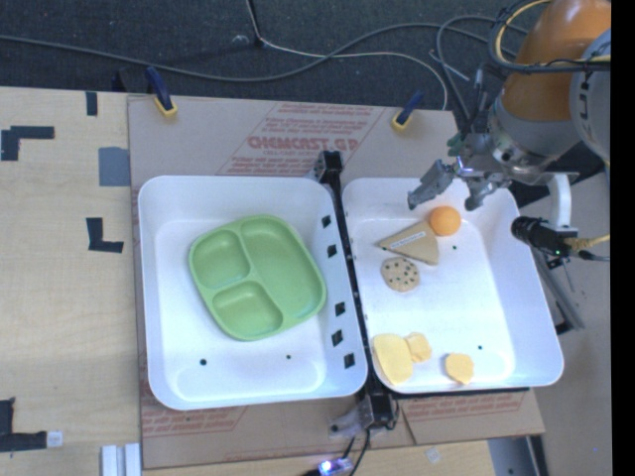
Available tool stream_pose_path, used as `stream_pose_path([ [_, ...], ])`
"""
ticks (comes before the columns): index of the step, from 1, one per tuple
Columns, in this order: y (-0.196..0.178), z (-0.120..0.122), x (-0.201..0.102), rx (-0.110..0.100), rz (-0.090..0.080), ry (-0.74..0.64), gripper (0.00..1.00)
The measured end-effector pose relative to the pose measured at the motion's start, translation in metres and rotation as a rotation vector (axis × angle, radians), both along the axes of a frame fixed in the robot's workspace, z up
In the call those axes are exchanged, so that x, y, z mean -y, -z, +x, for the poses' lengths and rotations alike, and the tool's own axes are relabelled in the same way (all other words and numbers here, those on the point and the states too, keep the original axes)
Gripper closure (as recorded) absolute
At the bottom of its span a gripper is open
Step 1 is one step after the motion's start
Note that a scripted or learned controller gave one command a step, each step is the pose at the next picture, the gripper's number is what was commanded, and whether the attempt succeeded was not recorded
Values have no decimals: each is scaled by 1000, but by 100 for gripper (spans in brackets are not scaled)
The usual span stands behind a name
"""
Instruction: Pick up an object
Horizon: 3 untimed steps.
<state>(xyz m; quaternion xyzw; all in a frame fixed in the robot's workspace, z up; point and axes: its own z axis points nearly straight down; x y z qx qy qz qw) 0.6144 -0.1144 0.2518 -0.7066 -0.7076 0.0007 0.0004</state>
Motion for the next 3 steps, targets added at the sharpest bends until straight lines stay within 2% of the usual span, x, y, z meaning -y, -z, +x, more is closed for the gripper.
stream_pose_path([
  [2,127,-5,3,-7,0,0,0],
  [3,165,-3,5,7,-7,1,0],
])
